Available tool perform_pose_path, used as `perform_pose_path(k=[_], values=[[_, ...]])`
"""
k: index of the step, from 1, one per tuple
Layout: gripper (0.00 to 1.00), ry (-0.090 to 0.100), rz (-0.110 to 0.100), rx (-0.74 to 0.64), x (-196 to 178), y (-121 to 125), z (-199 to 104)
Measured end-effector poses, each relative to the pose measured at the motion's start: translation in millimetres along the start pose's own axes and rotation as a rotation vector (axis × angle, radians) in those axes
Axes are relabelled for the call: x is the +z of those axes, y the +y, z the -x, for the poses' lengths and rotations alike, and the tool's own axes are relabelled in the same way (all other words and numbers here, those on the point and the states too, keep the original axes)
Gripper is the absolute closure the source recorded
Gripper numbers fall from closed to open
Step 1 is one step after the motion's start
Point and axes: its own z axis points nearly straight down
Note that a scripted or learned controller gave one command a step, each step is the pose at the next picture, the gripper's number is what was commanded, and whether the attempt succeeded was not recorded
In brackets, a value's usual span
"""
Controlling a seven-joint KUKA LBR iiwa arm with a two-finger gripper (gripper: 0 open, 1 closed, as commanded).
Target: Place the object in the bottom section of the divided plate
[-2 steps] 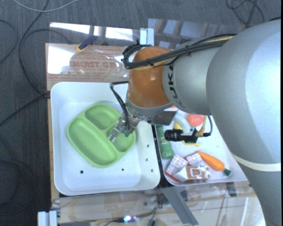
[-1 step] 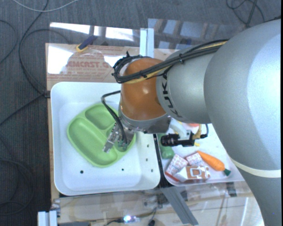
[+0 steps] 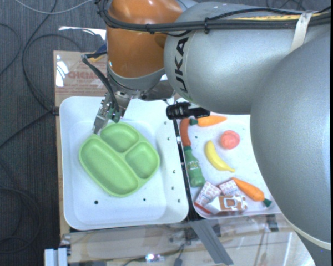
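Observation:
A light green divided plate [image 3: 117, 160] lies in the left white bin [image 3: 83, 209]. It has one long section toward the lower left and two smaller ones on its upper right side. All three sections look bare. My gripper [image 3: 101, 122] hangs just off the plate's upper left rim, pointing down and left, under the orange band of the arm. I see nothing in it from this angle.
The right bin [image 3: 250, 159] holds a yellow banana [image 3: 216, 156], a pink ball [image 3: 230, 139], two carrots [image 3: 211, 121] [image 3: 250, 190], a green bottle [image 3: 194, 168] and snack packets [image 3: 222, 197]. The big grey arm covers the upper right.

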Motion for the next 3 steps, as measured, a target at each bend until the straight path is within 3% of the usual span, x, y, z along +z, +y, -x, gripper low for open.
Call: perform_pose_path(k=[1,2,3], values=[[1.00,0.001,-0.003,-0.115,148,-14,-22],[1.00,-0.002,-0.001,-0.190,17,11,48],[1.00,0.000,-0.003,-0.220,70,13,31]])
